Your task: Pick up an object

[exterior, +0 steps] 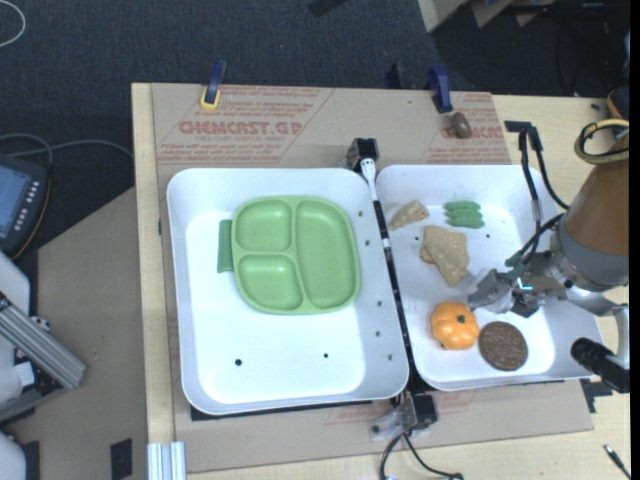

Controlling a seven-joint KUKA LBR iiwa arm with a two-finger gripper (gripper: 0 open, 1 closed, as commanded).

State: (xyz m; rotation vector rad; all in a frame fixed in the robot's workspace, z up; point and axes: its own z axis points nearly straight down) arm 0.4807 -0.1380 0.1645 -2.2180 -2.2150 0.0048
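Pincer [512, 293] is low inside the right bin [540, 190], holding nothing; whether its jaws are wide or narrow cannot be told. Orange pumpkin [454, 326] and brown disc [503, 347] lie just below it, tan chunk [446, 251] up-left. Nothing is lifted; the pick remains outstanding.

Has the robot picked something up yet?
Not yet. The gripper hangs low in the right white bin, with nothing seen between its fingers. The round orange pumpkin toy, brown round cookie and tan chunk all lie in the bin. Grabbing and lifting remain.
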